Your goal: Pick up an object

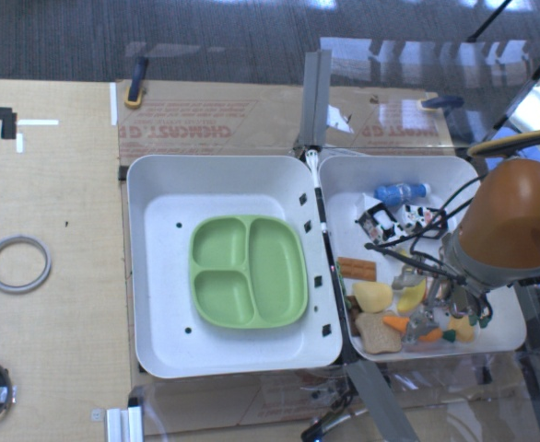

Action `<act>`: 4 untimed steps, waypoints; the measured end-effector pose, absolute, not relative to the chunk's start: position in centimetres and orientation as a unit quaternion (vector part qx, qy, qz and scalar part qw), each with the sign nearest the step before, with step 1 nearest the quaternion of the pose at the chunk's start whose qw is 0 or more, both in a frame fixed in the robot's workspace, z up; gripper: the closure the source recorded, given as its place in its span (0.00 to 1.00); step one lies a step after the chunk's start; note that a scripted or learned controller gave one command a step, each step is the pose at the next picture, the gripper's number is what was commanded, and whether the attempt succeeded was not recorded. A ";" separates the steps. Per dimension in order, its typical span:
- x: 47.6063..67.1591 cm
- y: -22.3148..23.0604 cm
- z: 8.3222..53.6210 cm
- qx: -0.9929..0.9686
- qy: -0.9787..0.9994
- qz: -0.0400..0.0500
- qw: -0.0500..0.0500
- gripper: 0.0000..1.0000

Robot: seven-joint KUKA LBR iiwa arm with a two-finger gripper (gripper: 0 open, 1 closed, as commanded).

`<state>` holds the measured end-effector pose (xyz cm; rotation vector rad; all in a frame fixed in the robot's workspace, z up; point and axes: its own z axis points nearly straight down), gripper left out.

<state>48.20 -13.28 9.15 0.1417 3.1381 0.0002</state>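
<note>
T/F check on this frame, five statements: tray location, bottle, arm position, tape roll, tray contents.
1. The green tray sits in the left bin. True.
2. A blue bottle lies in the right bin. True.
3. The arm is over the left bin. False: it is over the right bin, its end effector down among the toy food.
4. The tape roll lies inside the left bin. False: it lies on the bench, left of both bins.
5. The tray holds toy food. False: its three compartments show bare green.
</note>
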 end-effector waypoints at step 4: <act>48.5 -11.2 9.2 0.295 0.955 0.000 0.000 1.00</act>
